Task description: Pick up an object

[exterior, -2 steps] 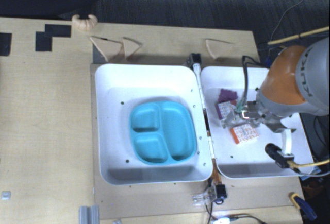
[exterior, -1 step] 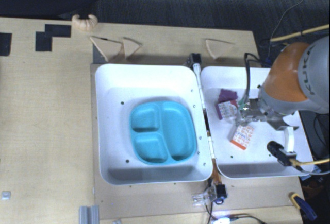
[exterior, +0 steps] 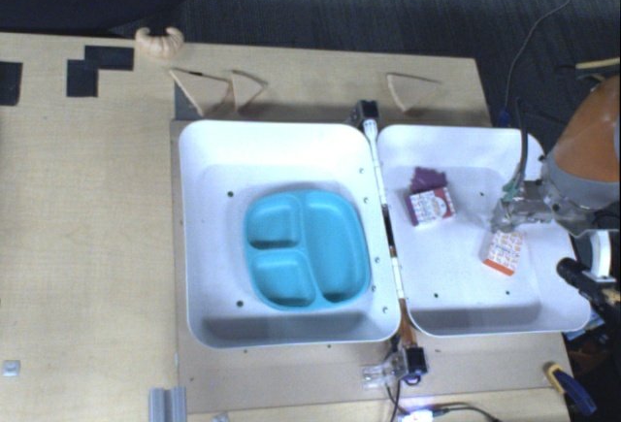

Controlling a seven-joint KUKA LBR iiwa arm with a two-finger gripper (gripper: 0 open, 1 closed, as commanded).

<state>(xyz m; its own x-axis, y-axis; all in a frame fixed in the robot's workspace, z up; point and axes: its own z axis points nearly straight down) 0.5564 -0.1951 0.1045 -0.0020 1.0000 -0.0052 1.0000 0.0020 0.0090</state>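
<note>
The gripper (exterior: pixel 508 216), its finger state impossible to tell, hangs over an orange-white packet (exterior: pixel 503 253) near the right bin's (exterior: pixel 456 313) right edge.

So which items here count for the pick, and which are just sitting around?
For the pick:
- small orange-and-white packet, right bin, under the gripper
- small maroon-and-white box, right bin

Lying about:
- blue three-compartment plastic tray, left bin
- tan knotted object on the bench
</note>
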